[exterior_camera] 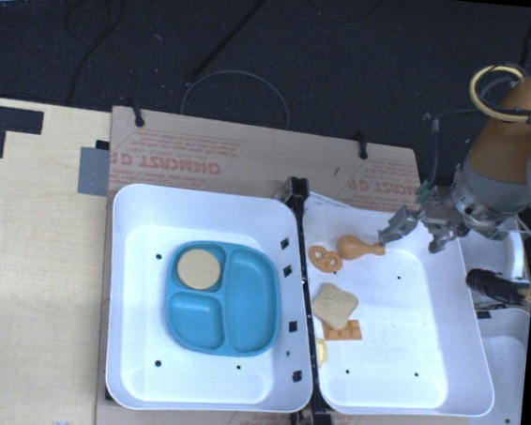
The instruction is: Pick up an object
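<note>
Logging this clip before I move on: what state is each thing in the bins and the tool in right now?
tool: open, above the right bin's far edge, holding nothing
drumstick: lying flat, near the tool
pretzel: lying flat, right bin
bread slice: lying on the cracker
cracker: partly covered
blue plate: upright, left bin
round cookie: in the plate's far-left compartment

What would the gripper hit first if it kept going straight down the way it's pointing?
Probably the right bin's far rim or floor. The gripper hangs open over that edge, just right of the drumstick. Depth is unclear from this slant.
</note>
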### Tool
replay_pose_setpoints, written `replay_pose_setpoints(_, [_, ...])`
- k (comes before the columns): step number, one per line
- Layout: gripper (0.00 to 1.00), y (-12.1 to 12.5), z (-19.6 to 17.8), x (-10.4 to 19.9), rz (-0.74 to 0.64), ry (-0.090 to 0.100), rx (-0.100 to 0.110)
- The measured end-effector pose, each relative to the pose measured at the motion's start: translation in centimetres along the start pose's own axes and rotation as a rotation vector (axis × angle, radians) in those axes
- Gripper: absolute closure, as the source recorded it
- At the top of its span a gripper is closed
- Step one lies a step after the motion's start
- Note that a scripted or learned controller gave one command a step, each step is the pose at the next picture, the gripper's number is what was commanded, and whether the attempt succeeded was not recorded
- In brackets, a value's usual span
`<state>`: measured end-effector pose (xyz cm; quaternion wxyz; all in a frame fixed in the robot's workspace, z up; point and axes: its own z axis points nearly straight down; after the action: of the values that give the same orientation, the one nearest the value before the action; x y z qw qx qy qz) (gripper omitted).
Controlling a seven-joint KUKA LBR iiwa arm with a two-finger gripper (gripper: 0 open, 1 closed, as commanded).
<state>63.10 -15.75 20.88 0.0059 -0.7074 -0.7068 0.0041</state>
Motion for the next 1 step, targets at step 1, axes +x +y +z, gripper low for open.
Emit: replay_pose_setpoints(1, [0.00, 0.27, -0.78, -0.03, -0.001, -0.003, -0.014])
